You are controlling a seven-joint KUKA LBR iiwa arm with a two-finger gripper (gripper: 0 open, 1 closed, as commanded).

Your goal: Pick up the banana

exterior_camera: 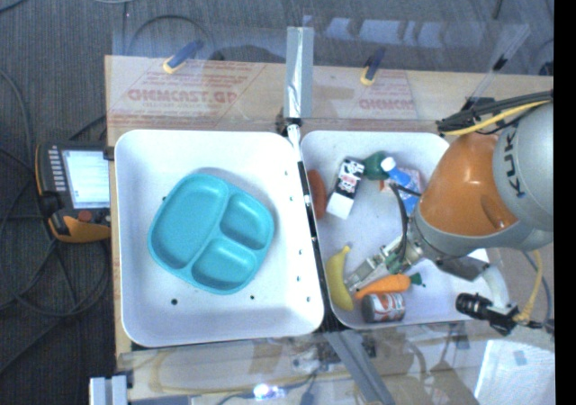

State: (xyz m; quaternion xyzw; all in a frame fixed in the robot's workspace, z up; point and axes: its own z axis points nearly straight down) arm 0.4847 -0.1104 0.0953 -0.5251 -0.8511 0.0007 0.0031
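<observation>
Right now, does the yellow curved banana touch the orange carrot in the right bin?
Cannot tell. In the camera view the yellow curved banana and the orange carrot lie very close, with metal gripper parts crossing between them.

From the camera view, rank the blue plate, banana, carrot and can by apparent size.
1. blue plate, by far the largest
2. banana
3. carrot, close to the banana
4. can, partly hidden, so unsure

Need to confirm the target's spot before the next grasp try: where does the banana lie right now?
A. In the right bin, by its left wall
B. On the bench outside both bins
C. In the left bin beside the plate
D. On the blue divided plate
A: the banana lies in the right bin against its left wall, next to the carrot.
</observation>
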